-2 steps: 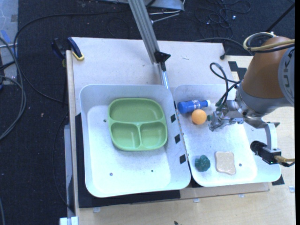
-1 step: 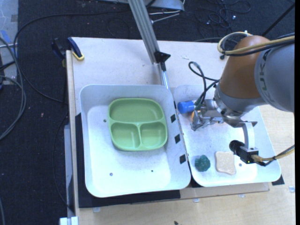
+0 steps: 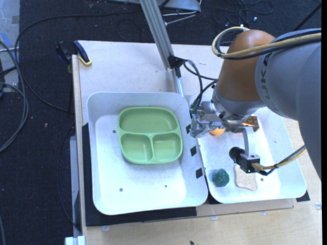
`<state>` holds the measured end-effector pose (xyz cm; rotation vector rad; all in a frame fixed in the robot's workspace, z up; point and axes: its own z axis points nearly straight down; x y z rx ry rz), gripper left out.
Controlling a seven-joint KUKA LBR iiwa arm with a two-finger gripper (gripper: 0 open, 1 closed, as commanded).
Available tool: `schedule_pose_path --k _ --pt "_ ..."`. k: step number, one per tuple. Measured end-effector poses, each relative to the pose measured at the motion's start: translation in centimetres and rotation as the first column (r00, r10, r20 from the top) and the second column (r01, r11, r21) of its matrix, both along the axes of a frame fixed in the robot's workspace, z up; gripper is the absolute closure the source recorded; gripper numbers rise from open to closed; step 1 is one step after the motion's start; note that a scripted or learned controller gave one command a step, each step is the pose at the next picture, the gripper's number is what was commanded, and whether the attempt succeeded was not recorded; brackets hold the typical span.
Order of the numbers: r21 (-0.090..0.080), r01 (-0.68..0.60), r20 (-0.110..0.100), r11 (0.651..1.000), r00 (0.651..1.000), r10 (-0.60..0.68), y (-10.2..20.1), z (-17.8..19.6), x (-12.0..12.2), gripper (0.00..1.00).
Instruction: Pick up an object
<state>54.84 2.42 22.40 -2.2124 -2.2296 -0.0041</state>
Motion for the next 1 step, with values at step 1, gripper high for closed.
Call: schedule_pose_path --k 1 --pt "-0.001 0.000 -0.001 1.000 1.000 0.000 5.25 -0.47 0.47 1.00"
